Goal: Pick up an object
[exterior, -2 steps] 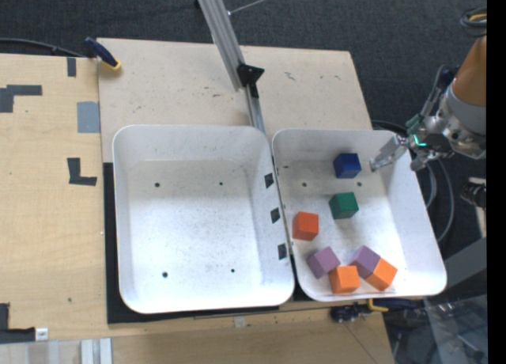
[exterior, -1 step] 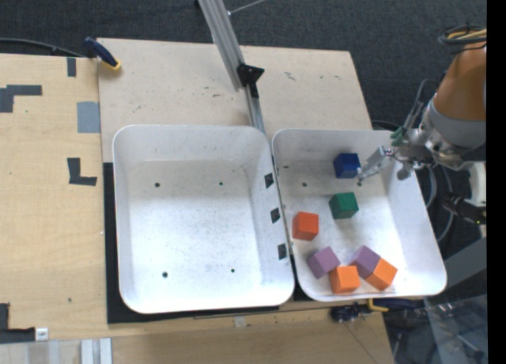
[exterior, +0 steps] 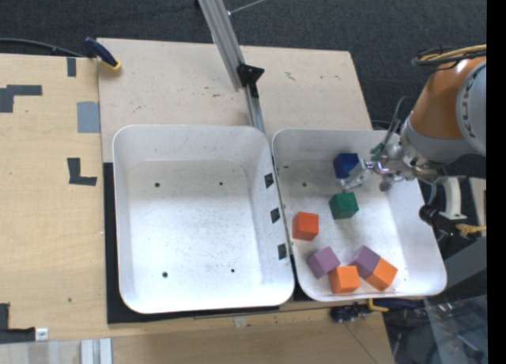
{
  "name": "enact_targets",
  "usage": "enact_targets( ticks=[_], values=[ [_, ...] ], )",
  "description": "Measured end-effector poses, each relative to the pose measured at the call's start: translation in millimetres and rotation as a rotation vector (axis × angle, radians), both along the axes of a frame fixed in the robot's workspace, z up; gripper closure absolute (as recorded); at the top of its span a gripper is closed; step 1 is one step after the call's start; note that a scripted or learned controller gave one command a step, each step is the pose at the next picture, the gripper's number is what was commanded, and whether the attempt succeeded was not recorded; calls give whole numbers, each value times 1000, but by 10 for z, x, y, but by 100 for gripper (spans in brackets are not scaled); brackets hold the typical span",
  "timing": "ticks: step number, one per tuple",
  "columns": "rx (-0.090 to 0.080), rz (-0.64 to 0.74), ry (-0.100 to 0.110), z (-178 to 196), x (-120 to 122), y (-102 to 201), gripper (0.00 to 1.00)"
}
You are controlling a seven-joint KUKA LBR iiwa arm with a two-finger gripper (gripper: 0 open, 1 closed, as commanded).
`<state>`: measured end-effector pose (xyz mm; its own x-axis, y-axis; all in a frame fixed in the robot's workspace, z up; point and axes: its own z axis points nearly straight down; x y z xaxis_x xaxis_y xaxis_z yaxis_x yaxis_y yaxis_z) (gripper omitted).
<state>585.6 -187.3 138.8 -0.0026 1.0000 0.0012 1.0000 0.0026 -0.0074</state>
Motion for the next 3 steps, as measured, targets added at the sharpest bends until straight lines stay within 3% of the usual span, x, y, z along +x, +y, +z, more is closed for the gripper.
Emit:
enact_targets(
  ticks=[1,2,3],
  values=[
    [-1,-1,-4,-494,-6,12,0],
    [-1,1,-5,-375,-1,16,100],
    [-3,-1,-11,234,75,12,100]
  ],
)
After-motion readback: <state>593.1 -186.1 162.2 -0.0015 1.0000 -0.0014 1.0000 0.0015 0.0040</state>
